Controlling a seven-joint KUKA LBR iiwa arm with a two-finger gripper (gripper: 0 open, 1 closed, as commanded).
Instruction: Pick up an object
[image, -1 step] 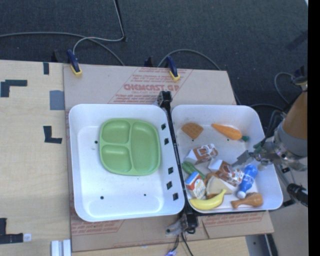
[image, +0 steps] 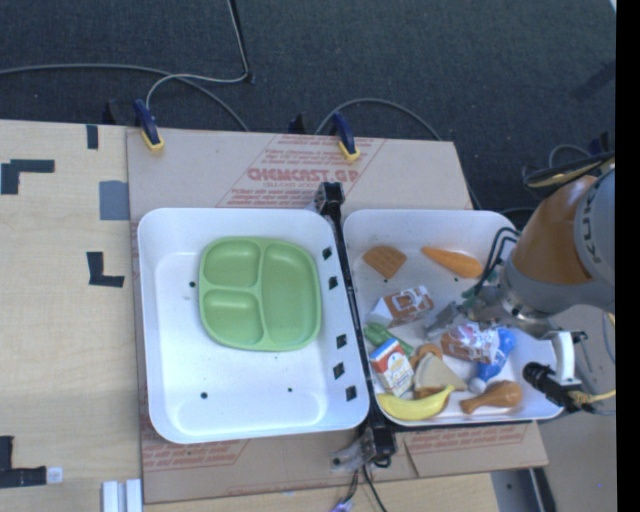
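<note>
A: Log the step. You have the arm (image: 560, 250) reaching in from the right over the right bin (image: 420, 218), wrist low above the clutter. I judge this the approach-to-grasp stage; nothing looks lifted yet.

B: Where is the gripper?

A: The gripper (image: 455, 315) sits among the items near the bin's middle, just beside the wrapped snack packet (image: 478, 342) and near the small brown carton (image: 408, 304). How far it is open you cannot tell from this slant view; the tip is dark and blends into the objects. No item is visibly held.

B: Candidate objects?

A: All in the right bin: the carrot (image: 452, 262) at the upper edge, the cookie (image: 384, 261), the banana (image: 416, 404) and the drumstick (image: 494, 397) along the near wall, the juice box (image: 392, 366). The left bin (image: 160, 300) bears the green divided plate (image: 260, 293).

B: Next move?

A: Likely a short descent and closure on whatever lies under the tip, probably the packet. Note the risk: crowded pieces touch one another, so a neighbour may be nudged or the grasp may slip.
</note>
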